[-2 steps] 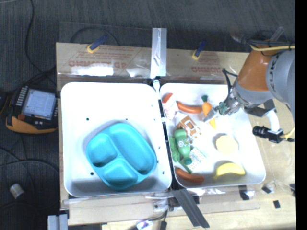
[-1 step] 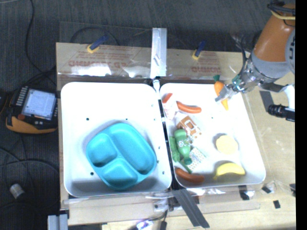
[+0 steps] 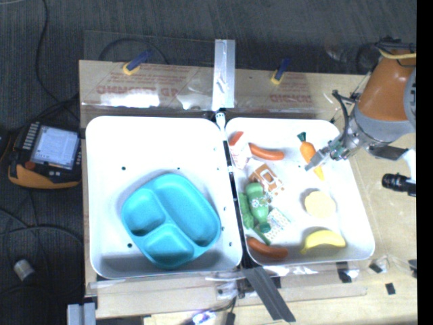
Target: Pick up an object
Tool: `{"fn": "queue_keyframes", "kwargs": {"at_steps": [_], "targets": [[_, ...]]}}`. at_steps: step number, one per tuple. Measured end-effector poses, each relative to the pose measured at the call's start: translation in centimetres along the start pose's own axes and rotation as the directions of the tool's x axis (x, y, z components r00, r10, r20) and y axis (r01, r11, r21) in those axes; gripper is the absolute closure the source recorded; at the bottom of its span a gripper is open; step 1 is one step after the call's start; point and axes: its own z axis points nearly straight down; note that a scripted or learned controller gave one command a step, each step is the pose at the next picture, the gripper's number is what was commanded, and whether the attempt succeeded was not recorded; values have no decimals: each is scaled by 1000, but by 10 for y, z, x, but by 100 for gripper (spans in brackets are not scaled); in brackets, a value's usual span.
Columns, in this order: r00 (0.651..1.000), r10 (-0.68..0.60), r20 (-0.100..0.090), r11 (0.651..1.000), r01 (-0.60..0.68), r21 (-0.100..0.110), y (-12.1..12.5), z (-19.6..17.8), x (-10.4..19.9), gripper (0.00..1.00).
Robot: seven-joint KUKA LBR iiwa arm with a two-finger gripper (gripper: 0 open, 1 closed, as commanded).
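Observation:
My gripper (image 3: 319,161) hangs low over the upper right part of the right bin (image 3: 358,215), reaching in from the right. It is just right of an orange carrot (image 3: 306,147), and a small yellow piece (image 3: 318,175) lies right below its tip. Nothing shows held in it. Further left lie an orange-red sausage (image 3: 266,152) and a small orange and white box (image 3: 265,178). A pale yellow round piece (image 3: 319,204) and a banana (image 3: 323,239) lie nearer the front.
The left bin (image 3: 108,154) holds a blue divided plate (image 3: 170,219). Green items (image 3: 254,203), a patterned card (image 3: 274,223) and a dark red sausage (image 3: 267,250) sit along the right bin's left side. A red and white piece (image 3: 235,139) lies by the divider.

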Motion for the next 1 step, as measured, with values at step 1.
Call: {"fn": "queue_keyframes", "kwargs": {"at_steps": [1], "targets": [[996,91,-1,996,-91,-2,12,-50,20,100]]}}
